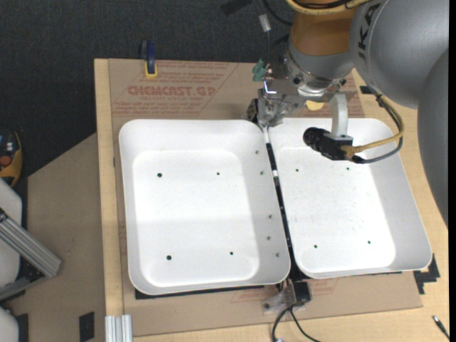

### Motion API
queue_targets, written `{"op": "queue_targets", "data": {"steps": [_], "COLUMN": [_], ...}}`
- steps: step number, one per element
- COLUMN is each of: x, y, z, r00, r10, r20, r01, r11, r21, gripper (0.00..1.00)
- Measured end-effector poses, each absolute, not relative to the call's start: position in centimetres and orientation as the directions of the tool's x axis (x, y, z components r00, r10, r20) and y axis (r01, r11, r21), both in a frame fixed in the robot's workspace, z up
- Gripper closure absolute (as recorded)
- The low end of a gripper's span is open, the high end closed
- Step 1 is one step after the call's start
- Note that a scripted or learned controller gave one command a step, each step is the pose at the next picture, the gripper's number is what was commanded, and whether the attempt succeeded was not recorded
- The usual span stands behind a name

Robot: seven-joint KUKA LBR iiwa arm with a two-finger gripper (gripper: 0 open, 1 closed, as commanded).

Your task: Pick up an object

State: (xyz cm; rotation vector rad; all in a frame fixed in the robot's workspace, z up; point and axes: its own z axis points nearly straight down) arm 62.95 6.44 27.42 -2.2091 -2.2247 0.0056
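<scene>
1. At the far left of my feed I see a grey aluminium rail (pixel 28 244) lying at a slant off the bench; beside it the brown cardboard sheet (pixel 185 87) with red lettering covers the bench top, and a small blue-and-yellow clamp (pixel 149 57) grips its back edge.

2. On that sheet sits the left shallow white plastic bin (pixel 135 191); its floor shows me four small dark dots and nothing more.

3. Where the two bins meet, at the back corner, hangs the two-finger metal gripper (pixel 267 112) — low over the seam, just behind both rims; from this slant I cannot tell how far the hand is spread, nor whether it has hold of anything.

4. Above it rises the grey arm with its orange band (pixel 324 20), coming in from the right and covering the top right of my view; a small green fitting (pixel 259 69) sticks out near the wrist.

5. The right shallow white plastic bin (pixel 399 212) lies touching the left one along the seam; over its back part hangs a black cable connector (pixel 324 142) with a tan lead — part of the arm's wiring, as far as I can judge.

6. As for the thing to pick, I cannot make out any loose object in either bin.

7. At the front edge, below the seam, a small black-and-metal bracket (pixel 292 294) carries a cable.
</scene>
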Motion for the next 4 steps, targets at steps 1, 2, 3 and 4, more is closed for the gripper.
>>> {"op": "queue_targets", "data": {"steps": [1,2,3,4], "x": [61.5,59.3,60.8,63.0], "y": [4.1,4.2,-3.7,4.2], "z": [30.8,32.9,34.3,24.3], "r00": [0.002,0.0,0.007,-0.006], "r10": [1.0,1.0,1.0,1.0], "r20": [0.0,0.0,-0.004,0.002], "r01": [1.0,1.0,1.0,1.0], "r11": [-0.002,0.0,-0.007,0.006], "r21": [0.005,0.001,0.005,-0.008], "gripper": [1.0,1.0,1.0,1.0]}}
